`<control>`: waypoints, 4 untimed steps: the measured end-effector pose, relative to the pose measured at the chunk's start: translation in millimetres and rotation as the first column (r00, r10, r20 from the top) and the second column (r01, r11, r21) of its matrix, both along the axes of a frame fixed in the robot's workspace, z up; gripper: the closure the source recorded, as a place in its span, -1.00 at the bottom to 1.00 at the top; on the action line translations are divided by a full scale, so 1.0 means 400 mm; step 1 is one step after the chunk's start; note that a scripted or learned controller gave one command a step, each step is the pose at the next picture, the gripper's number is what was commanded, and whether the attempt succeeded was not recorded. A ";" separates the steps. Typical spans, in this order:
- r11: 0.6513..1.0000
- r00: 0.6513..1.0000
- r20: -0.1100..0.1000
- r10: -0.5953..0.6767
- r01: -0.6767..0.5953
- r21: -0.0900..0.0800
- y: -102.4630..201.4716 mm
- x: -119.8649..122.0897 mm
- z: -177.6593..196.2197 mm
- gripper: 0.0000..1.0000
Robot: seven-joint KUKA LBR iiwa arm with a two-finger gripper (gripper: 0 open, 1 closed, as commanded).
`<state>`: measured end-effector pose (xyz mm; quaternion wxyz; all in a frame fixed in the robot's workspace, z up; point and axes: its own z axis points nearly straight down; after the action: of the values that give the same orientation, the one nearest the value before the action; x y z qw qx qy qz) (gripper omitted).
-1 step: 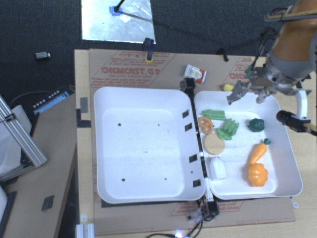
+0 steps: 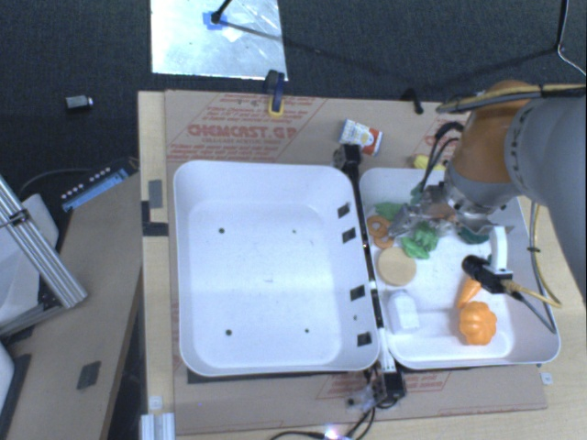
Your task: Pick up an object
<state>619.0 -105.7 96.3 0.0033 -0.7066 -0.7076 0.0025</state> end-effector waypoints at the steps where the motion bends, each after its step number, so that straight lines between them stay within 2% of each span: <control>1: 1.000 1.000 0.013 0.001 -0.001 -0.002 -0.001 0.009 0.050 1.00; 2: 1.000 1.000 0.015 0.013 -0.013 0.003 0.279 -0.071 0.254 1.00; 3: 1.000 1.000 0.026 0.009 -0.009 0.000 0.376 0.135 0.506 1.00; 4: 1.000 1.000 0.029 0.006 -0.006 0.001 0.399 0.126 0.871 1.00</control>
<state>669.4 54.0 444.6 -0.0065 -0.7045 -0.7096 -0.0079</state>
